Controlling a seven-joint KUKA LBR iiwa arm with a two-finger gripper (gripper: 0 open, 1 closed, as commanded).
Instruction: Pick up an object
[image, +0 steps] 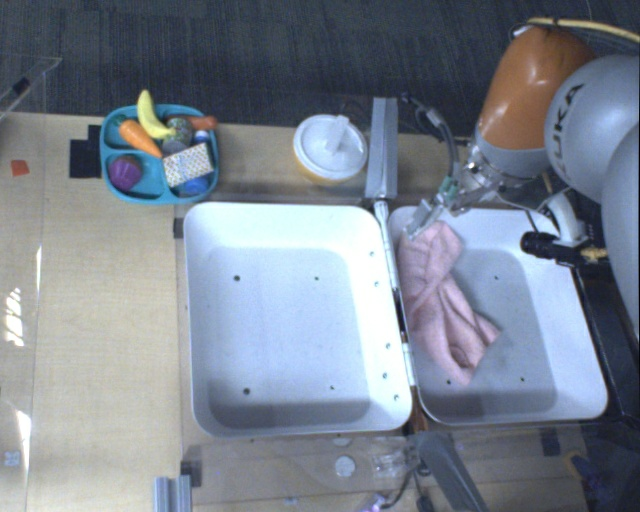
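From the upper right of the frame the arm (560, 110) slants down-left, its tool (432, 215) pinching the upper end of the pink towel (445, 300), whose long axis runs down-right across the right bin (560, 390).

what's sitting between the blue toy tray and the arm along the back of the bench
In the camera view, a round white and yellow lidded container stands between the blue tray and the arm, then an upright metal post.

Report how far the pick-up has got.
Done: the gripper has reached the right bin, at the top end of the pink cloth. In hand: a grasp there, though I cannot tell whether it holds. Left: lifting; most of the cloth lies on the bin floor.
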